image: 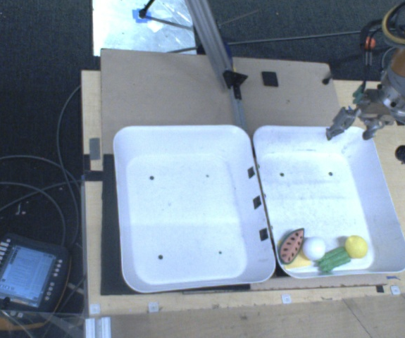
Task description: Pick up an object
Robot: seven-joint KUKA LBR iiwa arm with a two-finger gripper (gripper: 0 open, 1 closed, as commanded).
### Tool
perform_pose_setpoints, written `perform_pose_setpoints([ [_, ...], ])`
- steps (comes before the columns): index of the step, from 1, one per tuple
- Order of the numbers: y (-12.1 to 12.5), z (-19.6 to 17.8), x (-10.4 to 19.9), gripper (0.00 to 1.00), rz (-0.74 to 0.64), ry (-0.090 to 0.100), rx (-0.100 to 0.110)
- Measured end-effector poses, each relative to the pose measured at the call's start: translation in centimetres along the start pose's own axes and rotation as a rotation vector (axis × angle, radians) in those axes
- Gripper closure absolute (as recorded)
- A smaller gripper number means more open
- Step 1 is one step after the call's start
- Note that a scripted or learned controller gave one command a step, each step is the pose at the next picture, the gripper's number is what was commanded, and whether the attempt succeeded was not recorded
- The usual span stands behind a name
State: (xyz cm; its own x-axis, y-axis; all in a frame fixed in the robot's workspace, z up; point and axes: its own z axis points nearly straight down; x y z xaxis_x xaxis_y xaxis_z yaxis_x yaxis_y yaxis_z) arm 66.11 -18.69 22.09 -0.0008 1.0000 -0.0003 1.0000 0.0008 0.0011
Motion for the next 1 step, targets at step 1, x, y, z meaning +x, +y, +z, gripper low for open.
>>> perform_pose_setpoints([
  [1, 0.04, -1.09, 0.0, 1.0, -0.001, 0.0, -0.002],
])
